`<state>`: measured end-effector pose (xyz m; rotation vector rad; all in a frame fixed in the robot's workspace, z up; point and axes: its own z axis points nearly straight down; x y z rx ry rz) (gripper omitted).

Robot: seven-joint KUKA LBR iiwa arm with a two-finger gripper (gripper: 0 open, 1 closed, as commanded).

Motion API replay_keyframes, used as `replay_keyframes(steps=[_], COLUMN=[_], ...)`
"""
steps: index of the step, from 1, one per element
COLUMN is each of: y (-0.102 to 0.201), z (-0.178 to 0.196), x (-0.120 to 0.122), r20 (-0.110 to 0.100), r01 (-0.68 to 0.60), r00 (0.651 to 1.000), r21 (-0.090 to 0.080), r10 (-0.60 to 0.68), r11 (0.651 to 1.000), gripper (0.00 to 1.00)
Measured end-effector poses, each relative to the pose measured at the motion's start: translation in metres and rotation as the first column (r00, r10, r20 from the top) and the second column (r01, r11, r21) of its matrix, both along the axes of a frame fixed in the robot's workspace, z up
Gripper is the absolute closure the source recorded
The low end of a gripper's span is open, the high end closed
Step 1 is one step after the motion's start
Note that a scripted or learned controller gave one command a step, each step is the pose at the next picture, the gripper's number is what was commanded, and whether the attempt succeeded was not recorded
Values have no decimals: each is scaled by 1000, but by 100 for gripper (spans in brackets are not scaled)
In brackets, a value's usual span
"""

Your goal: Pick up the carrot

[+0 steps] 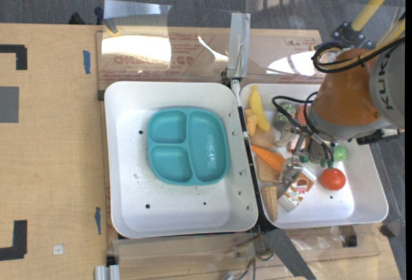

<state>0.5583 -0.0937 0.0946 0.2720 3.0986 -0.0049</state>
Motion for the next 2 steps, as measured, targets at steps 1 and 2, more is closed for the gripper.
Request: replay_keyframes(steps=[1, 2], y=[1, 2], z=[14, 24], x=[3, 4], r20=[8, 15], r01=[-3, -4], r00=[1000, 1000], r21=[-1, -2], r10=[3, 4], r11=[1000, 1000], gripper=[100, 100])
